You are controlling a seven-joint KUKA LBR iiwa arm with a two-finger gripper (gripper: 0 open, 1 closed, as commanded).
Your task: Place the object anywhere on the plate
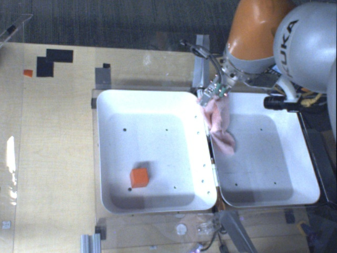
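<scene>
The two-finger gripper (213,95) pinches a limp pink cloth (219,126), dangling over the seam between two shallow white bins (158,101).

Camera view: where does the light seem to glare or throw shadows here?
Camera view: glare streaks the bench at far left; the left bin has soft shadows inside its near wall; the orange block casts a small shadow; the pink cloth looks slightly blurred.
</scene>
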